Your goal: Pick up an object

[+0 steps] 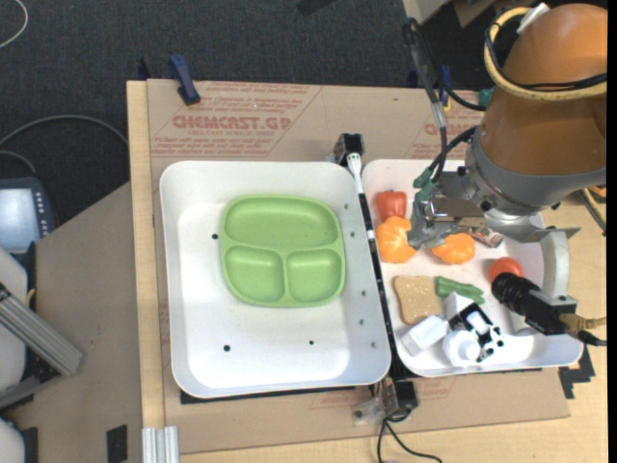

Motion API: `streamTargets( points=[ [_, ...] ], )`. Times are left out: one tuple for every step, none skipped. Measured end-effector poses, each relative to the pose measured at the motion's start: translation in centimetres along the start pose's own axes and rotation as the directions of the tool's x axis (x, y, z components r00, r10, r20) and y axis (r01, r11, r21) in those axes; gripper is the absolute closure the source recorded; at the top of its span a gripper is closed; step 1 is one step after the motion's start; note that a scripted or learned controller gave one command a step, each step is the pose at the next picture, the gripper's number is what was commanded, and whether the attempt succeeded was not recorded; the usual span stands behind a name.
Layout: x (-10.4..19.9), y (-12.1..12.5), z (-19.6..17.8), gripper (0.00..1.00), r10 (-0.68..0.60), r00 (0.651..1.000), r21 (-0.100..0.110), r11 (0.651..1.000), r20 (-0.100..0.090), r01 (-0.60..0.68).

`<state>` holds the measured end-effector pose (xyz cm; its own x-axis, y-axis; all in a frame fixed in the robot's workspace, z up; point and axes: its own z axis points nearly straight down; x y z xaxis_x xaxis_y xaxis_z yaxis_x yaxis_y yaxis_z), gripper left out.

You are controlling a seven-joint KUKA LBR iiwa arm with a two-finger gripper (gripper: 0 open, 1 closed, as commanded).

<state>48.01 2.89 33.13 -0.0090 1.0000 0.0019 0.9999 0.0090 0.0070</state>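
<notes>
near end, right bin [545,353]: white oddments [426,334] heaped together. Crowded, poor pickings.
toast slice [415,297]: flat on the bin floor just beyond, green pod [459,287] at its right edge.
red ball [501,266]: right of the pod, close by the wrist.
right orange [455,249]: just right of the tool, some room round it.
left orange [393,241]: hard by the dividing wall, awkward for a clean close.
gripper [427,225]: low in the bin, between the two oranges. Opening hidden, so cannot tell wide or narrow. Nothing seen held.
red piece [390,204]: farther back, touching the left orange.
advice: centre over one fruit, not the gap. Favour the right orange, clear of the wall. Straight down, close, lift slowly.
</notes>
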Motion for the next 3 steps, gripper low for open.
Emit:
streamTargets(
  points=[
    [-0.4,0.0,-0.7,1.0,0.008,1.0,0.004,1.0,0.002,-0.008],
    [-0.4,0.1,-1.8,1.0,0.007,1.0,0.002,1.0,0.002,-0.007],
    [-0.4,0.1,-2.8,1.0,0.007,1.0,-0.001,1.0,0.003,-0.007]
  ],
)
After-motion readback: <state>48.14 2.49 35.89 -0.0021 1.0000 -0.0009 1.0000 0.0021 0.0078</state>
